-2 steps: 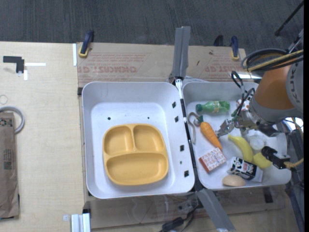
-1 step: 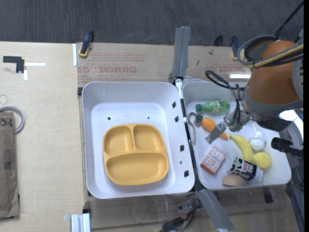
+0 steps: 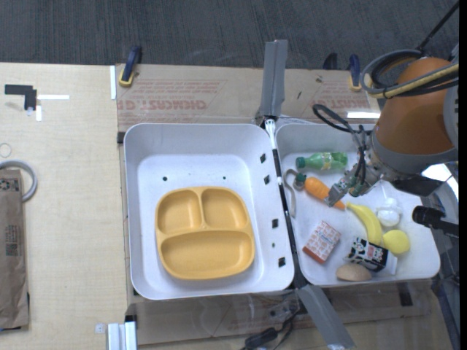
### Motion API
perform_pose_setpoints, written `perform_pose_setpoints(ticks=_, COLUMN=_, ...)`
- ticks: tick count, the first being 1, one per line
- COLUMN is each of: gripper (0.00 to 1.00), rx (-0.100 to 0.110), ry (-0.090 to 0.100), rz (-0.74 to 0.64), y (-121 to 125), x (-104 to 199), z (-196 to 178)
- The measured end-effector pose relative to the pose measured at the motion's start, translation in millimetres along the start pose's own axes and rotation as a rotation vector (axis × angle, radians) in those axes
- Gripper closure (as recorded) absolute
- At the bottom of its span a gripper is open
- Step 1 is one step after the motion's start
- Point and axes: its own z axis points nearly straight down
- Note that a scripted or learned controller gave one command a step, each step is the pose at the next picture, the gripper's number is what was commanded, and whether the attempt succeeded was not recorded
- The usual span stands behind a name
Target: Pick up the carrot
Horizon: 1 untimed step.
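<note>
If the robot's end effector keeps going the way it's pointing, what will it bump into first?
Most likely the carrot. The end effector points down and left, and its tip sits right by the carrot's narrow end in the right bin. Height is hard to judge from above, so it may be hovering just over it.

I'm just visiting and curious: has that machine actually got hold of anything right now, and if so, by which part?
It cannot be told. The gripper is at the right end of the carrot, but the view is too small to show a grasp.
</note>
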Motion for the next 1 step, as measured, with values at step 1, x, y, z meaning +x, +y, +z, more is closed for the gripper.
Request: perform_pose_setpoints(ticks=1, gripper=1.00, rx=-0.002, ry=-0.003, rz=0.002, y=9.5, x=29.0, z=-119.7)
